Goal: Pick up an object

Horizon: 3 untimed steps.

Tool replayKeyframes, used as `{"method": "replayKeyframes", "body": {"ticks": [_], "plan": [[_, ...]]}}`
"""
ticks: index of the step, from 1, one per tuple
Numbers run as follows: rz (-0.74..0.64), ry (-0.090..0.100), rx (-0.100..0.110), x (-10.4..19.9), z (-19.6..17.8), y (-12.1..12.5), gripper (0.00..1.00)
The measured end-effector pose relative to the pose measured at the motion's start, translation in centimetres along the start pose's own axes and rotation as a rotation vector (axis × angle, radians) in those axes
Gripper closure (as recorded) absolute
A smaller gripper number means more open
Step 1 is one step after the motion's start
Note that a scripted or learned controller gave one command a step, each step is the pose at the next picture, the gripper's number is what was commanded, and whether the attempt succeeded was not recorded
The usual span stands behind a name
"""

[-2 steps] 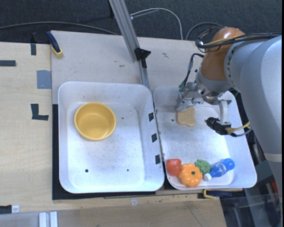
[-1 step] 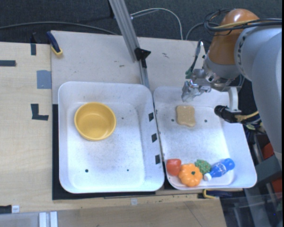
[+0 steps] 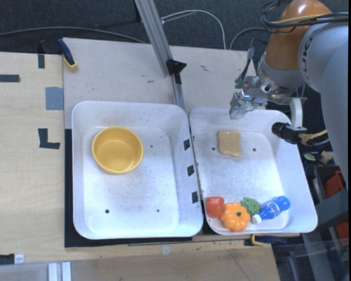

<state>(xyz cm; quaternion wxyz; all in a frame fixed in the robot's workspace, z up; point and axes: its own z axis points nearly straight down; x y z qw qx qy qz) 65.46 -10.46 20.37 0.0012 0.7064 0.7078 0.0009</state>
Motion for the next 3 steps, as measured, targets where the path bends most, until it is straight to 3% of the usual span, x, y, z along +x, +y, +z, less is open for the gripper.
{"method": "replayKeyframes", "body": {"ticks": [3], "plan": [[-0.004,0.002,0.007,16.1,-0.9,-4.9,1.0]]}}
